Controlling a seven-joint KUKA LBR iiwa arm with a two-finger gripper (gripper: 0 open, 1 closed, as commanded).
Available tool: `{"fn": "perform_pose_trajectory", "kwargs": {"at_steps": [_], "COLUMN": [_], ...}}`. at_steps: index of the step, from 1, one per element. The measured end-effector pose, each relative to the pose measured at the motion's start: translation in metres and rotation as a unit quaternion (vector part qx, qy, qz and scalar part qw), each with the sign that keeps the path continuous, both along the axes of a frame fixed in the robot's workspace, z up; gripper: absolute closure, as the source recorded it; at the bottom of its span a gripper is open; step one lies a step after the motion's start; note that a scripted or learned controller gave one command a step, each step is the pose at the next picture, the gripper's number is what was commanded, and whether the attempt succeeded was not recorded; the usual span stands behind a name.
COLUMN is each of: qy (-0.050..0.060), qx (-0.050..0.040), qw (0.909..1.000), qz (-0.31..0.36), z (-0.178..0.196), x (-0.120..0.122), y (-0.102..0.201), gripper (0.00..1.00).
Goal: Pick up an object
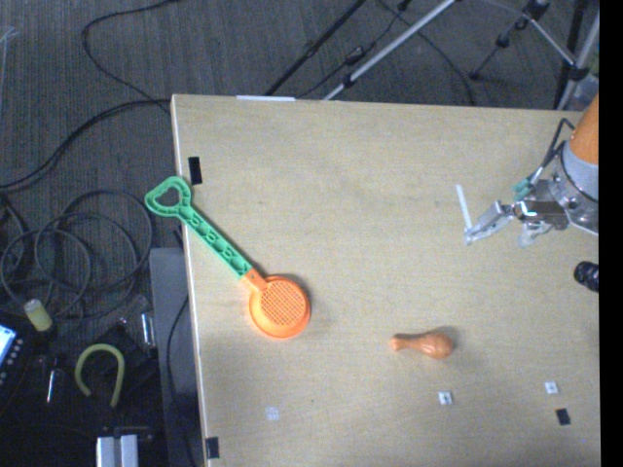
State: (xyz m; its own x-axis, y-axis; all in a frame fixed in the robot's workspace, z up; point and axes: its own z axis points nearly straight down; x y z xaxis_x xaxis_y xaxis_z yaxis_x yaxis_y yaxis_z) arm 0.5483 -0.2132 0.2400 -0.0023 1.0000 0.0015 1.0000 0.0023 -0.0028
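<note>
Lowest on the worktop (389, 163), closest to the camera, is a little orange drumstick-shaped toy (424, 343), lying on its side with the thin end pointing left. Looks like light, hard plastic to me, probably a bit slick, so I'd pinch it across the fat round end and not the skinny neck. Off to its left is the other candidate, a green-handled sieve (237, 265) with an orange mesh head, its loop end hanging over the left edge. Also light I'd guess, stiff handle, easiest to take mid-handle since the head lies flat.

Robot's jaws (479, 226) are up at the right, well apart from both toys, spread open with nothing between them. One whitish finger (461, 204) sticks up clearly; the rest is blurry, and most of the arm (587, 144) is cut off at the frame edge. Small dark and pale marks near the front edge are too tiny to identify.
</note>
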Motion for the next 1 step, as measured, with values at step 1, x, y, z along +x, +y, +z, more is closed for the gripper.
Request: {"fn": "perform_pose_trajectory", "kwargs": {"at_steps": [1], "qy": [0.000], "qx": [-0.0016], "qw": [0.9999], "qz": [-0.016], "z": [-0.0555], "x": [0.0672], "y": [-0.0090], "gripper": [0.00]}}
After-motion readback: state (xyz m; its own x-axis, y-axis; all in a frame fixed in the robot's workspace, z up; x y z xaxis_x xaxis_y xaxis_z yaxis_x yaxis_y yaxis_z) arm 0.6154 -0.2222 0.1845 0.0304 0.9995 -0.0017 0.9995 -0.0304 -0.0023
